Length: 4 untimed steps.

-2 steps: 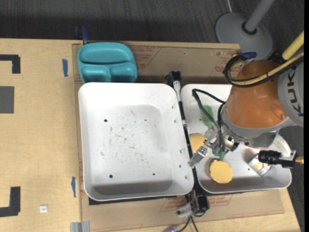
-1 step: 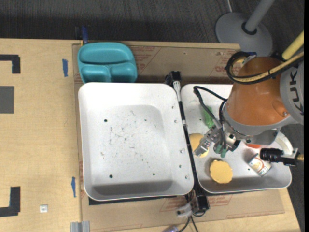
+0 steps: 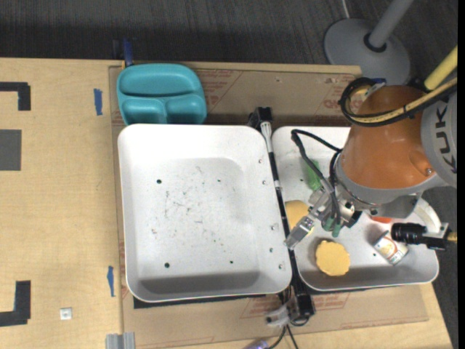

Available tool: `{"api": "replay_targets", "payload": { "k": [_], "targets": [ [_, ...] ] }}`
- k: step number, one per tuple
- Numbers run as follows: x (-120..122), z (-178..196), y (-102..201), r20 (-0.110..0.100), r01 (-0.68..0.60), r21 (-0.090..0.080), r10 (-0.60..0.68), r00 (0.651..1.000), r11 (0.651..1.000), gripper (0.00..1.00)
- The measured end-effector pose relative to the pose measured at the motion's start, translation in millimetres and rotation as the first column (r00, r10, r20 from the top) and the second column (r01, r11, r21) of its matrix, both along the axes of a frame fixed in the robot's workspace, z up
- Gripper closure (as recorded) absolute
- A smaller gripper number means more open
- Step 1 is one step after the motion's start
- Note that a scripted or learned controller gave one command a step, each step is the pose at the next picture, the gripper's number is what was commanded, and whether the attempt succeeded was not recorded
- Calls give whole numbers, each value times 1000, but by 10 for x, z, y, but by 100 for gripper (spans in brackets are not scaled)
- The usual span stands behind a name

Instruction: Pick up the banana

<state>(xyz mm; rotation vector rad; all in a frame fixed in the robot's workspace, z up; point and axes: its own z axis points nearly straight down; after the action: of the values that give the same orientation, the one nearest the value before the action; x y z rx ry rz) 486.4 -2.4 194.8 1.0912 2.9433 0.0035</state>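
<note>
Over right bin (image 3: 425, 267), pincer (image 3: 309, 224) beside banana (image 3: 294, 211), grip unclear, cannot tell

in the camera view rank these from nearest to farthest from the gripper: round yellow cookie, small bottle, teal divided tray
From the gripper in the right bin:
1. Round yellow cookie, just below and right of it, in the same bin.
2. Small bottle, farther right in that bin, near the arm.
3. Teal divided tray, beyond the left bin's top edge, far upper left.

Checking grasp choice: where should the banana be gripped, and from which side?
Probably grip the banana on its exposed yellow part, from straight above: it lies low beside the left wall of the right bin, which blocks a side approach. The gripper hides the rest.
</note>
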Motion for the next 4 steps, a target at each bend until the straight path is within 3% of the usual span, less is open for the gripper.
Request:
{"api": "replay_targets", "payload": {
  "k": [1,4],
  "targets": [
    [15,103,4,5,1,0,-1,1000,1000,100],
    [57,411,14,20,3,1,-3,1000,1000,100]
  ]
}}
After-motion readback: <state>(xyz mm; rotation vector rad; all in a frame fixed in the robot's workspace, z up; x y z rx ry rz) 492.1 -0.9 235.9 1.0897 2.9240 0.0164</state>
